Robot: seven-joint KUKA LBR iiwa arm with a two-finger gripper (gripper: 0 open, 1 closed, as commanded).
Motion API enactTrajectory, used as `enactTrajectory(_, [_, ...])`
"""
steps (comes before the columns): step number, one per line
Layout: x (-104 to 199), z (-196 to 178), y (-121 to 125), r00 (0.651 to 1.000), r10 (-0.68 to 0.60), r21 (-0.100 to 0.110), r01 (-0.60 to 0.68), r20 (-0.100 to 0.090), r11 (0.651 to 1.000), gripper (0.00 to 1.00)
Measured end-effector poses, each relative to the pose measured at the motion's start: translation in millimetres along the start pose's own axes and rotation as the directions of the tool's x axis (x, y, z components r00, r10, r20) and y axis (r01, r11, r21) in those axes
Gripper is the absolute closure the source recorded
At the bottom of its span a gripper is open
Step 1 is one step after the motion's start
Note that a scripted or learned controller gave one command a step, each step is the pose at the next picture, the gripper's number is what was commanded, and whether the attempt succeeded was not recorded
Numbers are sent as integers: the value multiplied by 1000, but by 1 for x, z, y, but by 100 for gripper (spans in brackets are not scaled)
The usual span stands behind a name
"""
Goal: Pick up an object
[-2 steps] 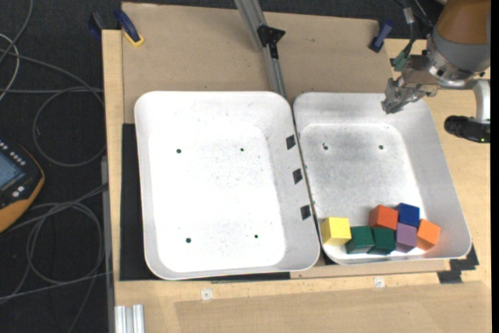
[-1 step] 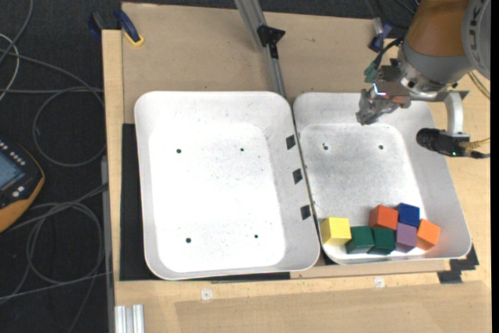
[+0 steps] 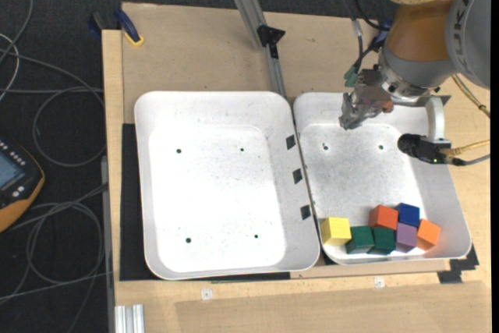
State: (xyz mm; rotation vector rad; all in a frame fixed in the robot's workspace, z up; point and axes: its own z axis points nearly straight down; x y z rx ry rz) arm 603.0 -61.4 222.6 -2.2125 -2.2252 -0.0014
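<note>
Several small coloured blocks cluster at the near edge of the right bin [image 3: 366, 168]: a yellow block [image 3: 337, 229], a green block [image 3: 361, 239], another green block [image 3: 383, 239], a red-orange block [image 3: 383, 216], a blue block [image 3: 408, 213], a purple block [image 3: 407, 234] and an orange block [image 3: 428, 233]. My gripper [image 3: 352, 119] hangs over the far part of the right bin, well away from the blocks, pointing down. Nothing shows between its fingers.
The left bin [image 3: 214, 183] lies beside the right one, with black clips along the shared edge. A slanted metal pole [image 3: 249, 4] rises behind the bins. Cables and a handheld device lie on the floor to the left.
</note>
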Motion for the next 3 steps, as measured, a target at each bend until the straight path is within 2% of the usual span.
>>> enactTrajectory(2, [103, -23, -46, 1000, -2, 1, 2, -1, 1000, 100])
enactTrajectory(3, [151, -15, -77, 1000, 0, 3, 0, 1, 1000, 100])
